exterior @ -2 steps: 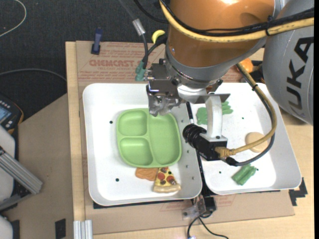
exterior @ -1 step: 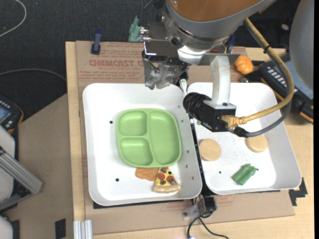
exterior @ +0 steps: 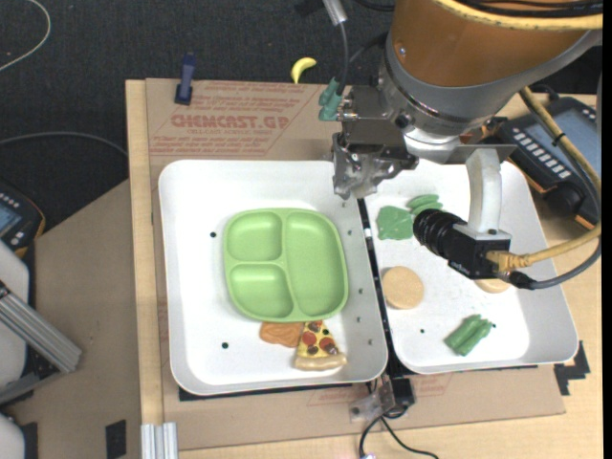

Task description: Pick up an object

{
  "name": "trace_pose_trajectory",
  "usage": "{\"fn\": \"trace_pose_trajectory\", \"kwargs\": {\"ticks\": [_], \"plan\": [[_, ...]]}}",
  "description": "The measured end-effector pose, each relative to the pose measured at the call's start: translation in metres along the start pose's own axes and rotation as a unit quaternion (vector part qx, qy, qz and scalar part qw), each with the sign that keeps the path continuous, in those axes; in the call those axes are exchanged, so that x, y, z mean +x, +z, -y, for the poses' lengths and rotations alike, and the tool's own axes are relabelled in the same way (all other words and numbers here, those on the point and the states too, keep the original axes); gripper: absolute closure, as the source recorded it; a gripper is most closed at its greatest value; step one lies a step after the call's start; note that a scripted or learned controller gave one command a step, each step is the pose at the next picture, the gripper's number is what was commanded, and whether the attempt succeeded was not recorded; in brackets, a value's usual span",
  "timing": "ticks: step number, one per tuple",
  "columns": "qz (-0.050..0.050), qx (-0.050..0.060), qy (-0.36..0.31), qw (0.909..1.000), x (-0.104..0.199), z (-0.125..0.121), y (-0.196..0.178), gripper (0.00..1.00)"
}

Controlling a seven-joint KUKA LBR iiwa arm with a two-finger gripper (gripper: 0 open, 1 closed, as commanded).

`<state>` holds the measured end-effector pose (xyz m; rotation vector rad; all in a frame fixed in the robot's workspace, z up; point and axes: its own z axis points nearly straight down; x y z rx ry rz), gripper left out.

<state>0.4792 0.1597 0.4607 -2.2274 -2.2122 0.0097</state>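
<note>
The gripper (exterior: 356, 182) hangs low over the ridge where the two shallow white bins meet, at their far end. Whether it is open or closed cannot be told from this slant, and nothing is visibly held in it. The task names no particular object, so the likeliest target is whatever lies closest: a flat green leaf-shaped toy piece (exterior: 393, 224) in the right bin (exterior: 535, 338), just beside the gripper, with a smaller green scrap (exterior: 424, 202) next to it. Further off in that bin lie a tan round disc (exterior: 403, 288) and a green ridged block (exterior: 469, 335). The left bin (exterior: 186, 218) holds a light-green plastic plate with three compartments (exterior: 285, 264), and at the plate's near edge a toy pizza slice (exterior: 317, 348) touches an orange-brown flat piece (exterior: 279, 333). The risk, as I judge it, is position: a straight descent from here would meet the bin rims rather than any object, closing on nothing or jamming against a wall. The leaf piece also looks thin and flat, so it could slide aside or slip out of a grasp.
</note>
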Motion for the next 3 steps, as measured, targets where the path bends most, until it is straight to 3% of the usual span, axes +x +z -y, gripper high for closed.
{"fn": "trace_pose_trajectory", "kwargs": {"ticks": [1,2,3], "plan": [[0.001,0.005,-0.003,1.0000,0.011,-0.001,0.129,1.00],[-0.006,-0.013,-0.006,0.9999,0.053,-0.016,-0.083,1.00],[0.000,0.000,-0.002,1.0000,0.018,0.001,-0.036,1.00]]}}
